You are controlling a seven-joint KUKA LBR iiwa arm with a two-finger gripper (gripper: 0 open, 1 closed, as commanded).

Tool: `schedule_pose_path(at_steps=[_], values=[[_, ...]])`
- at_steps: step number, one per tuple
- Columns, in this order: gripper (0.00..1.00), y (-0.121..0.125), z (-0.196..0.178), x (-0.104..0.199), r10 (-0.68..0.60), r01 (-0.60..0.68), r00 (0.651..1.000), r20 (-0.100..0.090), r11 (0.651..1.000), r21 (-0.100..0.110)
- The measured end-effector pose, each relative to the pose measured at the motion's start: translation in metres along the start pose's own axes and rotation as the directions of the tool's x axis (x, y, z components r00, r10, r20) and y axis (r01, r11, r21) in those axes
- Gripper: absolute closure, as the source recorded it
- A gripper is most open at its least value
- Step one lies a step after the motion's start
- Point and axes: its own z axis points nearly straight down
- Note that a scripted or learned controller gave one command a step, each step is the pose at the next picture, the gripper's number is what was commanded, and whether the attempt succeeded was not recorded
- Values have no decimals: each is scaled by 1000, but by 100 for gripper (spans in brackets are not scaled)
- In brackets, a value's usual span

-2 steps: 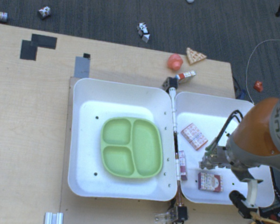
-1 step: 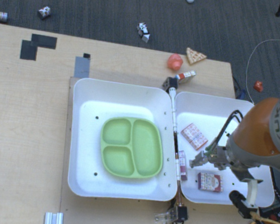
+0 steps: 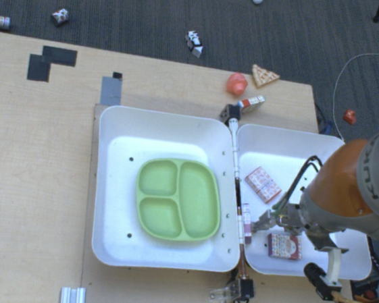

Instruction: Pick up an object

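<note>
Honestly, I cannot tell whether my gripper (image 3: 278, 222) is spread or pressed together. It hangs low in the right bin (image 3: 326, 144), just above the small red packet (image 3: 283, 246), with the pink patterned card (image 3: 262, 183) nearby. I should centre over the packet, descend straight, then close.

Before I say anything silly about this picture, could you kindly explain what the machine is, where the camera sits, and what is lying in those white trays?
It is a single robot arm, grey with an orange band, reaching in from the right. The one camera is fixed above the bench, looking down at a slant. Two shallow white bins sit side by side. The left bin holds a green divided plate. The right bin holds a small pink patterned packet and a reddish packet. The arm's gripper hovers low over the right bin, near the reddish packet; I cannot see anything held. A few small toys lie beyond the bins.
</note>
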Motion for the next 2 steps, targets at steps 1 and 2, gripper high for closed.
schedule_pose_path(at_steps=[1,2], values=[[100,2,-11,0,-4,4,1000,0,1000,-6],[0,2,-11,0,-3,3,1000,0,1000,-6]])
